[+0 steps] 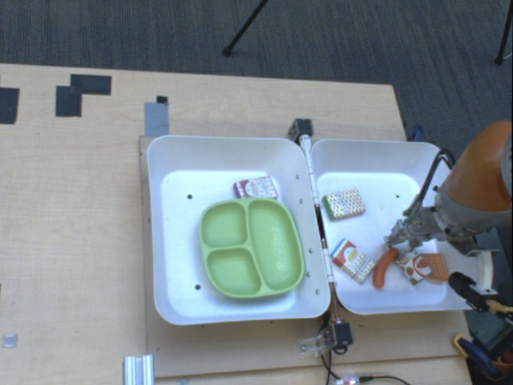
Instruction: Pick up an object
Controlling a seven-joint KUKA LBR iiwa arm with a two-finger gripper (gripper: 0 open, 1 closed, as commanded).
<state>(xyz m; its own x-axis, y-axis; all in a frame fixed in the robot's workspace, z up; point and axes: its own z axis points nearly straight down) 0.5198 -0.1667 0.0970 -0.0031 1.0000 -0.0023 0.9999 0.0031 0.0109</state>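
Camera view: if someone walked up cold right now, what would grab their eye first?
Probably the green divided plate, which fills much of the left bin, with a small pink-and-white packet just behind it. Next, the orange-banded arm coming in from the right, its gripper low over the right bin, beside an orange sausage and several small packets.

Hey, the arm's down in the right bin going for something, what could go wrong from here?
The gripper sits low over a tight cluster: the orange sausage, a red-and-white packet and another packet lie close together, so it may nudge or pinch the wrong one. The sausage is rounded and could slip out. The cluster also lies near the right bin's front wall, which leaves little room.
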